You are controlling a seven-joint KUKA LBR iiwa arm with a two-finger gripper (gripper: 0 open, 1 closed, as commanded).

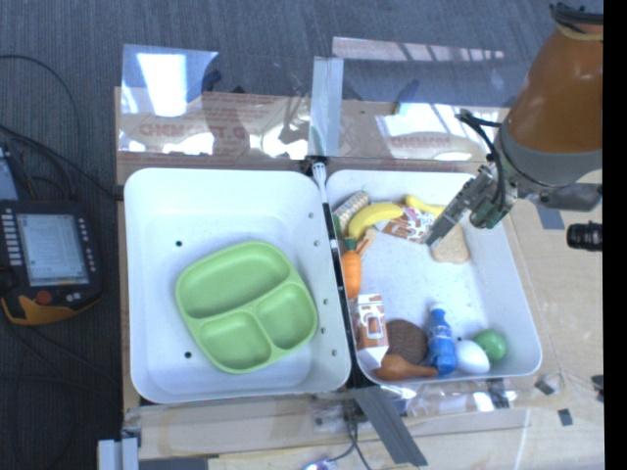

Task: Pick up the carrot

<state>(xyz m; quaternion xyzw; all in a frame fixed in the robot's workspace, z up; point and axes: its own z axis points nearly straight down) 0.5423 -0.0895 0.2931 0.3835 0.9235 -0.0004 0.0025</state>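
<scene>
Not picked up yet: small orange carrot [351, 270] lying by right white bin's [509, 262] left wall. Gripper [443, 229] near far right, well apart; cannot tell whether open.

A yellow banana [375, 218] and the white bin wall [335, 292] are crowding the small orange carrot [351, 270]; bare white floor [421, 277] is lying open to its right.

Arm coming in from the right, hanging low

Orange band sits up top right, wrist angled down and to the left, gripper [443, 231] pointing diagonally down-left. Can't really make out the tip.
</scene>
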